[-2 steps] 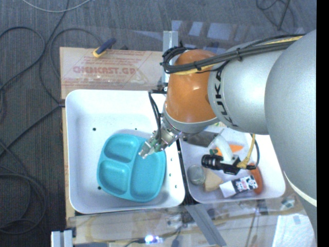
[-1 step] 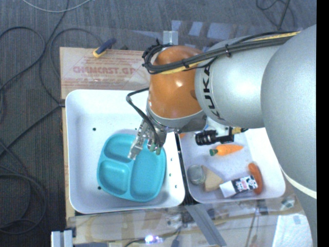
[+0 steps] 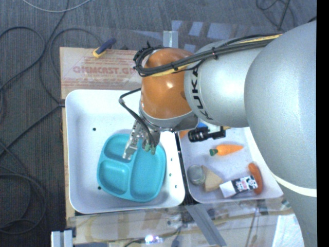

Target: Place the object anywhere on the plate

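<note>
White left bin (image 3: 82, 117), arm (image 3: 231, 86) reaching over blue plate (image 3: 128, 176)

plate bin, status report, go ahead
Gripper over the blue plate in left bin. Nothing visibly held. Carrot in right bin.

Bright even overhead light; glare on grey arm (image 3: 267, 81); soft shadows in left bin (image 3: 82, 138); slightly blurry overall.

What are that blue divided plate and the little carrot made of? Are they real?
The blue plate looks like moulded plastic: one even colour, soft sheen, rounded compartment walls. The carrot is probably a toy, plastic or rubber, since its orange is flat and uniform with a tidy green tip. It is too small to be sure.
</note>
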`<control>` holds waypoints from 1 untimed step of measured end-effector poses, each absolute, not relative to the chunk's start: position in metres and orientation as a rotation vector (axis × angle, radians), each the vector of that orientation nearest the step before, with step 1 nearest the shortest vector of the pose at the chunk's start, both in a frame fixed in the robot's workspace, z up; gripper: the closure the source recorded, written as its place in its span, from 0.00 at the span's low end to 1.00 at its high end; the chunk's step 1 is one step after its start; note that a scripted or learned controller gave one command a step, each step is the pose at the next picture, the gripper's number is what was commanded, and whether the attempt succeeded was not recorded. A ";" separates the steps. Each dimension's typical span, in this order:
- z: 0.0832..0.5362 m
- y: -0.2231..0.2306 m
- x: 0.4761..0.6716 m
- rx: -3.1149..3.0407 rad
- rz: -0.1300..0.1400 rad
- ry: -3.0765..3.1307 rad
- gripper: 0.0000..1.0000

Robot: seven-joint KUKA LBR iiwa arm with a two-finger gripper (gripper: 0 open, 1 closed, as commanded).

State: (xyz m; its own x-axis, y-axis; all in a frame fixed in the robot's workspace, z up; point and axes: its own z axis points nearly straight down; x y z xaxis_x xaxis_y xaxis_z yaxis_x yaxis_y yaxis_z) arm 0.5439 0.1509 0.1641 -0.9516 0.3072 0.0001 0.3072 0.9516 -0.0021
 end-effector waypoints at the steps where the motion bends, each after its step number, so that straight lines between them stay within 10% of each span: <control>1: 0.142 0.136 0.483 -0.057 0.001 -3.139 1.00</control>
